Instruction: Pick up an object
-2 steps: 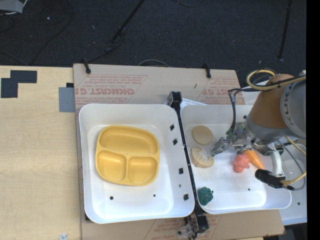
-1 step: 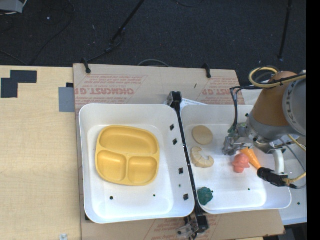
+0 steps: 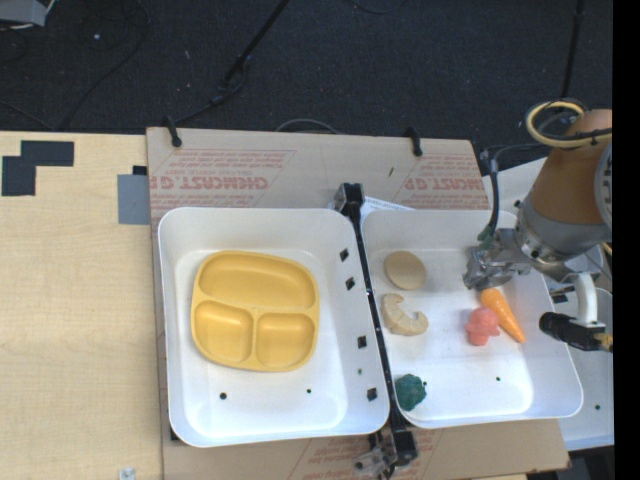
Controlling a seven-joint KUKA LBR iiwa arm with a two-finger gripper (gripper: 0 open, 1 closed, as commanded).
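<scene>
My gripper [image 3: 487, 271] hangs low over the right bin [image 3: 450, 403], near its far right side. Its metal tip sits just above the upper end of an orange carrot [image 3: 503, 313], which lies slanted on the bin floor. A pink toy [image 3: 482, 326] rests right beside the carrot on its left. Further left lie a round tan cookie [image 3: 405, 269] and a pale curved pastry piece [image 3: 404, 316]. A small green toy [image 3: 410, 391] sits in the bin's near left corner. Nothing shows between the gripper's tips.
The left bin [image 3: 200, 408] holds a yellow divided plate [image 3: 256, 309]. A black ridge [image 3: 365, 308] separates the two bins. Cardboard [image 3: 300, 173] lies behind them, and open white floor lies in the right bin's near half.
</scene>
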